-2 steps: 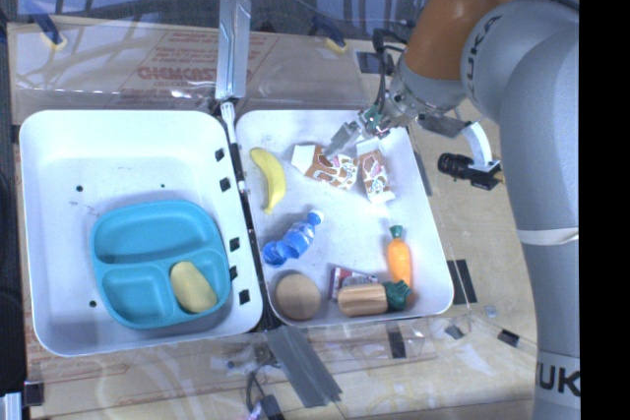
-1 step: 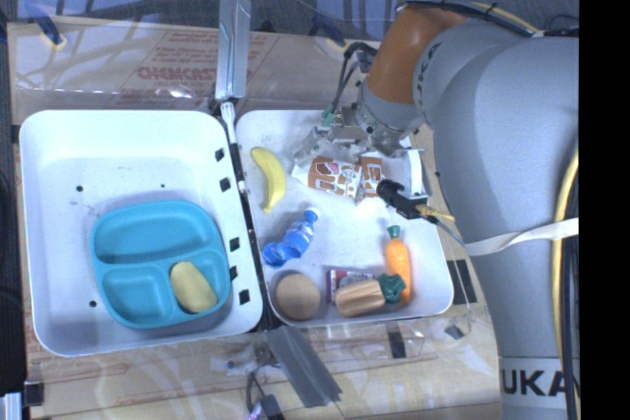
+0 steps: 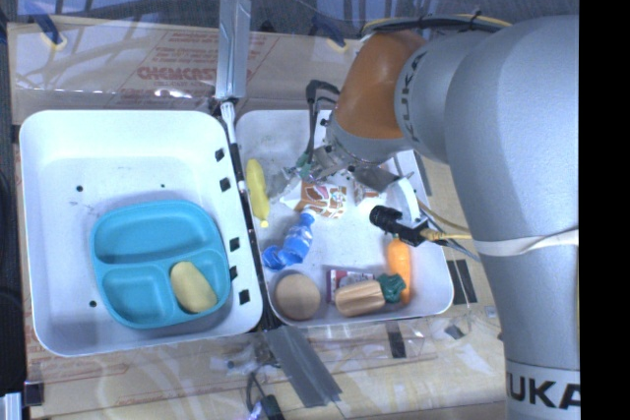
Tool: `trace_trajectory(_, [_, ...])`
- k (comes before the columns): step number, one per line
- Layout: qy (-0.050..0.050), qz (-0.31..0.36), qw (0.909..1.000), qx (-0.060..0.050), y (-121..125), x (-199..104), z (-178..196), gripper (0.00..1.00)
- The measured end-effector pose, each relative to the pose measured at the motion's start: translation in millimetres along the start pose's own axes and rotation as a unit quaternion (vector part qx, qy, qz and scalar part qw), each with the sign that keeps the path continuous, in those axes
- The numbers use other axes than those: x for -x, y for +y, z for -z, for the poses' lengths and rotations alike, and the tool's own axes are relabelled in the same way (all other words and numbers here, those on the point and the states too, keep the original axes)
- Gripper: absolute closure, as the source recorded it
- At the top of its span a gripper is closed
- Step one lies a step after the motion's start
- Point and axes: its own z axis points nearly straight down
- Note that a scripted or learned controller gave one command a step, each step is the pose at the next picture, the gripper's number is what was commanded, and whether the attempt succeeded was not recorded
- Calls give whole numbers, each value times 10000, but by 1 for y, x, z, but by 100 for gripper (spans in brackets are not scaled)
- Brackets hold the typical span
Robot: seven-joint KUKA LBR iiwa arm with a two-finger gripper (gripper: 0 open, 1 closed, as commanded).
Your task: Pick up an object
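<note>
Grey arm point(image 3: 512, 162) bends over the right bin point(image 3: 433, 295) from the frame's right.

Its orange band point(image 3: 372, 98) sits at upper centre, and the wrist points down into the bin's upper part, where the gripper point(image 3: 325, 174) meets a crumpled patterned packet point(image 3: 323, 198); whether it grips anything I cannot tell. Around it lie a yellow banana point(image 3: 258, 192), a blue bottle point(image 3: 288, 246), a brown ball point(image 3: 296, 296) and a carrot point(image 3: 399, 263). At left, a blue tray point(image 3: 138, 241) in the left bin point(image 3: 59, 152) holds a yellow lemon point(image 3: 193, 286).
</note>
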Motion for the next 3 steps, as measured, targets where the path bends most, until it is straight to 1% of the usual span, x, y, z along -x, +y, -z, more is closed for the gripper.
trace_trajectory(1, [49,-384,9992,-16,-75,-12,-3,0])
trace_trajectory(2, [43,-356,9994,6,-72,-12,9,100])
trace_trajectory(3, [48,-1553,9879,-14,-17,-46,98,100])
